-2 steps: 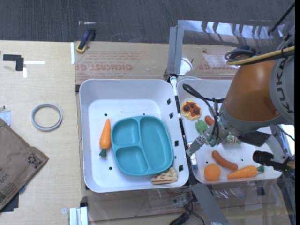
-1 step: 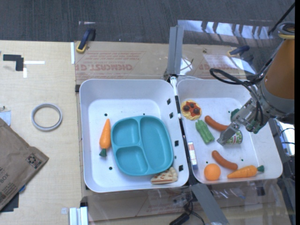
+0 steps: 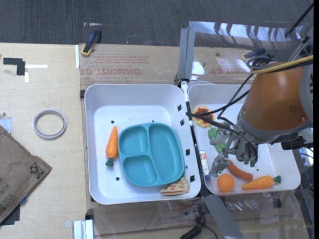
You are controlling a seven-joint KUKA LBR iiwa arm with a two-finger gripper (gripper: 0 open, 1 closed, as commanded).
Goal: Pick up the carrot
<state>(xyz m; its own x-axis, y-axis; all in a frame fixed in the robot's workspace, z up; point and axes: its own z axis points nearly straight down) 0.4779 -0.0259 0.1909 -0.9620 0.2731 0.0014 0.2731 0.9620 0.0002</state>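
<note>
Nearest the camera, at the right bin's front edge, lie an orange ball, a red chili-like piece and a carrot with a green stem end. Just above them hangs the gripper, its metal fingers pointing down-left over the bin floor; cables and blur cover them, so I cannot tell how wide they stand, and nothing shows between them. The arm's orange band hides much of that bin. Behind the gripper, a green item and a red-and-yellow one are partly hidden and hard to name.

In the left bin, a waffle-like piece touches the front of a teal tray. A second carrot lies left of the tray, apart from it.

Farthest, the cardboard bears mirrored red print, unreadable. At the left, a tape ring lies on the table, and a box corner, cut off, reads "BOX".
</note>
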